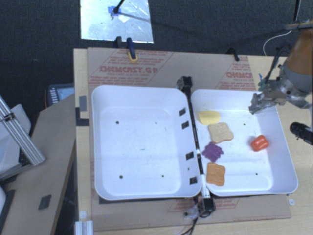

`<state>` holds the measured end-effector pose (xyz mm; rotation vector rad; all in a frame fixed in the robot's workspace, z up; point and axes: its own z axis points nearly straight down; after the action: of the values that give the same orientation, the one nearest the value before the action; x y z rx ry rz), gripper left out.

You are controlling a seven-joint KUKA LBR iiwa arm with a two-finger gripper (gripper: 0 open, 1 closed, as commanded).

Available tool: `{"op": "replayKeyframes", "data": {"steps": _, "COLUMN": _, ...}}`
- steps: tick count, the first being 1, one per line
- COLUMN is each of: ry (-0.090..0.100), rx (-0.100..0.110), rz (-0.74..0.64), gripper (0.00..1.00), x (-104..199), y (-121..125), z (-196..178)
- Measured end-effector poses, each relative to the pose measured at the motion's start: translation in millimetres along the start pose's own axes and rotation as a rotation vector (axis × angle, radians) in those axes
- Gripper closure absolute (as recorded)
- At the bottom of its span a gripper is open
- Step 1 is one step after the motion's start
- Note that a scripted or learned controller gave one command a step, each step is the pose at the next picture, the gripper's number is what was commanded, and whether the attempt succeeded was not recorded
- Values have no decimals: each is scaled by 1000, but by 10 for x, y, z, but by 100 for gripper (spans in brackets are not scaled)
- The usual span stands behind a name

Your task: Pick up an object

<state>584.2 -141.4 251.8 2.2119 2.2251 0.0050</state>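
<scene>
Gripper (256, 105) hangs over the far right part of the right bin (283, 151), at the end of the grey arm (298, 67) that comes in from the right; whether it is open or shut cannot be told at this size, and nothing shows held in it.

Every candidate lies nearer the camera than the gripper, all inside that same bin. Closest is the red-orange piece (259, 143), almost straight toward the camera from the gripper and a touch to its right in the view; it is small and rounded, with no clear long axis, and it stands well apart from the others. To the gripper's left in the view lies the pale yellow piece (209, 117), its long axis running roughly left to right. Just past it toward the camera sits the tan toast-shaped piece (220, 131), then the purple piece (212, 152) and the orange flat piece (215, 174), strung in a line beside the wall between the two bins.

Judging from this layout, the red-orange piece is the likeliest target: the coming move would be a short travel toward the camera and then down, with free room around it. The four on the left would need a longer sideways reach.
</scene>
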Motion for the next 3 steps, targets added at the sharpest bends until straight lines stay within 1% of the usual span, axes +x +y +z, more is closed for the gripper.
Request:
{"op": "replayKeyframes", "data": {"steps": 1, "ry": -1, "rx": -2, "rz": 8, "gripper": 100, "x": -68, "y": -996, "z": -745}}
{"op": "replayKeyframes", "data": {"steps": 2, "ry": 3, "rx": -2, "rz": -8, "gripper": 100, "x": 791, "y": -822, "z": -1120}}
{"op": "replayKeyframes", "data": {"steps": 3, "ry": 4, "rx": 8, "rz": -7, "gripper": 100, "x": 1628, "y": -967, "z": -552}}
